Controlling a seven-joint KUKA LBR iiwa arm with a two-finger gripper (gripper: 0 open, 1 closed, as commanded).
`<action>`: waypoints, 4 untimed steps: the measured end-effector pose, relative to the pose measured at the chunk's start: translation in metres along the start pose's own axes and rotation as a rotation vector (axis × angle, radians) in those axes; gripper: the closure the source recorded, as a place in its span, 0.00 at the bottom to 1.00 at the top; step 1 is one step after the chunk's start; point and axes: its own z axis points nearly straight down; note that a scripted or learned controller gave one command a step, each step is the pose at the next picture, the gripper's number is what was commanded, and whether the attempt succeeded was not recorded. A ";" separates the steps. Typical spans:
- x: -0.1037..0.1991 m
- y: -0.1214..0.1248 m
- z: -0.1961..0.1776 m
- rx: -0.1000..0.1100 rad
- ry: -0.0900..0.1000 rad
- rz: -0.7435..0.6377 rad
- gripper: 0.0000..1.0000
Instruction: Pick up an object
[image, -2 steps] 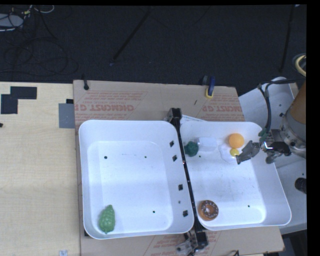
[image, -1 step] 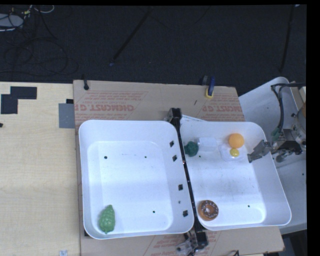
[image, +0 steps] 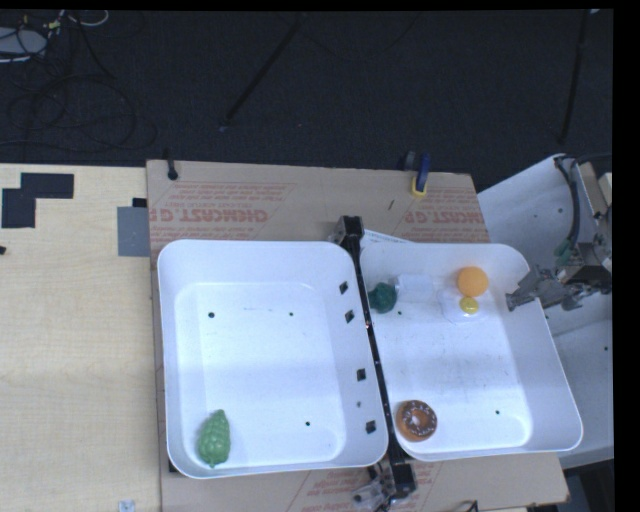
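Right, from my seat the gripper (image: 528, 292) sits at the three o'clock edge of the right bin (image: 545, 425), just past its rim, with nothing between it and the bin floor that I can call a grasp. Whether it is released or clenched I cannot tell; it is too small and dark against the mount.

The nearest candidate is the orange ball (image: 473, 280), lying toward nine o'clock from the gripper, close by, with a small yellow piece (image: 468, 306) touching or just beside it at its six o'clock. The ball is round, so no long axis matters.

Farther along that nine o'clock line is a dark green lump (image: 382, 296) near the divider. The doughnut (image: 416, 420) lies toward seven o'clock, well apart. The green leafy toy (image: 213, 438) sits in the left bin (image: 175, 300), farthest of all.

I judge the ball the natural target: a short move inward.
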 end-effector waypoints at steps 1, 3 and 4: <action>0.002 0.009 0.109 0.011 0.004 0.000 0.00; 0.000 -0.031 0.154 -0.001 0.000 -0.002 0.00; 0.001 0.010 0.176 0.000 0.001 -0.002 0.00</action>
